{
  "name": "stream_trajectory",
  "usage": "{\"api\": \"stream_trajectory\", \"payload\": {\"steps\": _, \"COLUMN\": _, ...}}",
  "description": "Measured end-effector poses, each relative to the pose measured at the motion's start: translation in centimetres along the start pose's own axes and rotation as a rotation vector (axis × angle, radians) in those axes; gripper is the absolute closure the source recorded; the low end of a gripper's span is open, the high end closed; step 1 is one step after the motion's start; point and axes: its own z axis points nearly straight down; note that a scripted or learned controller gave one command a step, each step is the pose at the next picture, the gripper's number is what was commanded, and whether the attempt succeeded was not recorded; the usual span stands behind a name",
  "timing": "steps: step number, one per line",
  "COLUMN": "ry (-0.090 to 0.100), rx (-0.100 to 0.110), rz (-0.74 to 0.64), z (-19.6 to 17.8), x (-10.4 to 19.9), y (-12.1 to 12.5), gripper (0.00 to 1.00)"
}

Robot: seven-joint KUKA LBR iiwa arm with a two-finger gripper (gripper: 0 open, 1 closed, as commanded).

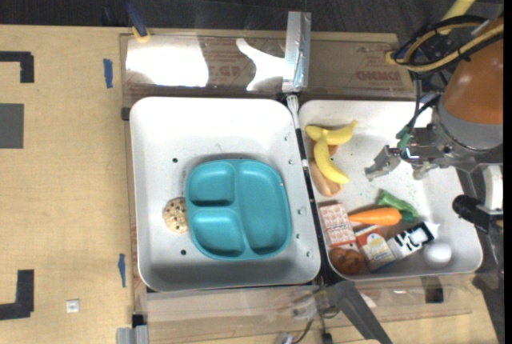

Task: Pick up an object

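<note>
Two shallow white bins sit side by side on the tan cardboard-covered surface (56, 198). Left white bin (160, 126): holds a teal plastic divided plate with three compartments (238, 208), lying flat near the bin's middle and slightly toward the near edge. A round speckled cookie (175, 215) lies just beside the plate's left edge, touching or nearly touching it. Right white bin (376, 120): at its upper left, a yellow toy banana (326, 148) curves over a pale pink oblong piece (322, 182), the two overlapping. Nearer the front edge, a small red-and-white printed carton (336, 224) lies next to the bin's left wall, with a round reddish-brown item (346, 259) just below it. An orange toy carrot with a green leafy top (376, 216) lies roughly level across the middle of the bin, greens pointing right. Below the carrot, a small orange-and-white packet (377, 246) and a black-and-white labelled box (412, 238) lie close together; a white rounded object (438, 254) rests at the bin's lower right corner. Grey pincer (390, 161) hangs over the bare upper-middle floor of the right bin, above and apart from the carrot, to the right of the banana. Fingers appear slightly parted, nothing between them. Arm body with the orange band enters from the right.
</note>
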Motion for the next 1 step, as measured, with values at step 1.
{"api": "stream_trajectory", "payload": {"steps": 1, "ry": -0.002, "rx": 0.006, "rz": -0.007, "z": 7.75, "x": -6.19, "y": -4.69, "gripper": 0.00}}
